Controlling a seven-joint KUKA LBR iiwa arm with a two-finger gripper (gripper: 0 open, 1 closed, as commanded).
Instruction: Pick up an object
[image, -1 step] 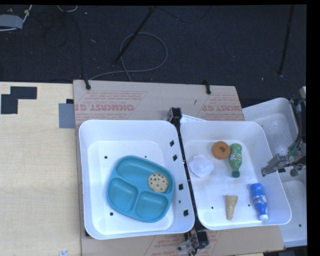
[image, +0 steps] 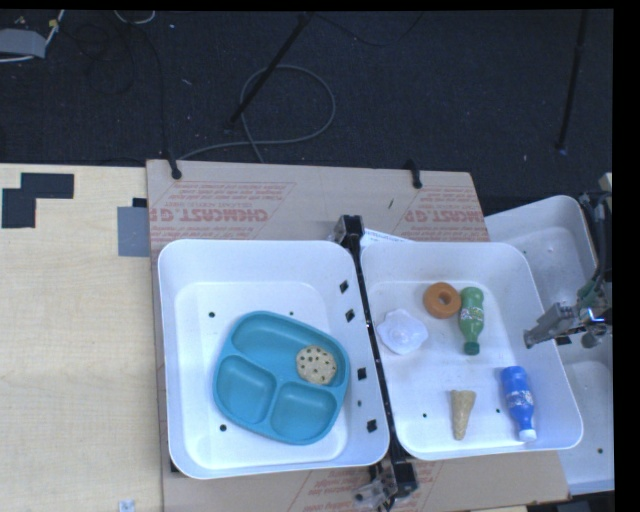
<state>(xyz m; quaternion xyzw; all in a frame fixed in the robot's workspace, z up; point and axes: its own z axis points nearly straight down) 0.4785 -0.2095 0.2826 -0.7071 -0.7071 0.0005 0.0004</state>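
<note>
In the right bin (image: 545, 300), I log five items: a brown doughnut (image: 441, 300) near the far wall; a green bottle (image: 471, 319) just beside it on the right, long axis running far to near, cap end toward the near side; a clear, pale lump (image: 402, 332) left of those, close to the divider, which I cannot identify; a blue bottle (image: 518, 402) at the near right, long axis far to near with a slight lean, white cap at the near end; and a tan cone (image: 461, 413) left of it, wide end far, tip pointing near. In the left bin (image: 190, 270), I log a blue compartment tray (image: 250, 385) lying flat, with a speckled cookie (image: 316, 365) in its far-right compartment. The gripper (image: 560, 325) sits at the right bin's right rim, low over the edge, well apart from every item; nothing shows between its fingers, and I cannot tell how far apart they stand
</note>
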